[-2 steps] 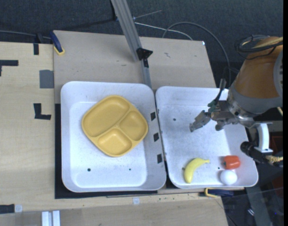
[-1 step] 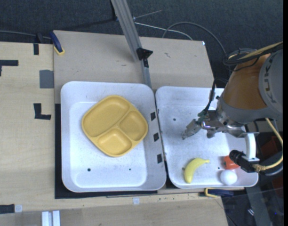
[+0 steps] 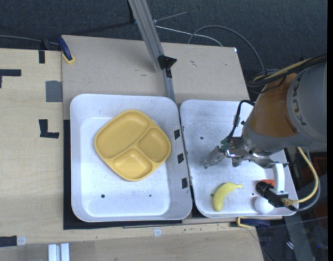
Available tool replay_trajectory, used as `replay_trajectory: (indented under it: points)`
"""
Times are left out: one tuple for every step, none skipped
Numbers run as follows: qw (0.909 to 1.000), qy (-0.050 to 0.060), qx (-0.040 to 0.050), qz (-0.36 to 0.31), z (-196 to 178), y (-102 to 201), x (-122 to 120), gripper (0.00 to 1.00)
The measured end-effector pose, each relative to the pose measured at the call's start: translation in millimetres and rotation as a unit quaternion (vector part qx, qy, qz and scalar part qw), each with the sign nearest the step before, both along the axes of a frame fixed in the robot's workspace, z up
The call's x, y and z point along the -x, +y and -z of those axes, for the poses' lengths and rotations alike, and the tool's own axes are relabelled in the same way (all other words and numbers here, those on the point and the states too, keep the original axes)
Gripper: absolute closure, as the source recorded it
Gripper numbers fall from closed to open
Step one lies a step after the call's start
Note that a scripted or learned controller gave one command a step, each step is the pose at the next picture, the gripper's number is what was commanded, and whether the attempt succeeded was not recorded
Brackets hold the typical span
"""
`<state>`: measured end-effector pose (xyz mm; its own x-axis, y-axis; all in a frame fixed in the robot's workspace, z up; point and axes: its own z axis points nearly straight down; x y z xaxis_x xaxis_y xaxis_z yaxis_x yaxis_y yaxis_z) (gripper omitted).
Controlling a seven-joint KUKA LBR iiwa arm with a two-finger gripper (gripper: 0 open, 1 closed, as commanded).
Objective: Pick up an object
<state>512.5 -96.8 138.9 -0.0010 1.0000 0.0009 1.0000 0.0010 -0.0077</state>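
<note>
We see the gripper (image 3: 214,159) over the right bin (image 3: 205,118), can't tell its state; banana (image 3: 224,194) looks light, soft, best grabbed mid-body.

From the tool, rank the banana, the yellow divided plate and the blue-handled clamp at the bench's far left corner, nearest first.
Measured from the tool in the camera view:
1. Banana, same right bin, just toward the near edge.
2. Yellow divided plate, in the left bin.
3. Blue-handled clamp, on the board's far left corner, beyond both bins.
</note>
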Motion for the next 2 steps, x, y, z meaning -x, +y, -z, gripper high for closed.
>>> replay_trajectory:
  points:
    - [1.0000, -0.001, -0.0004, -0.001, -12.2, 0.7, -0.8, 1.00]
    - [1.0000, -0.005, 0.0007, 0.000, -58.2, -6.1, 3.3, 1.00]
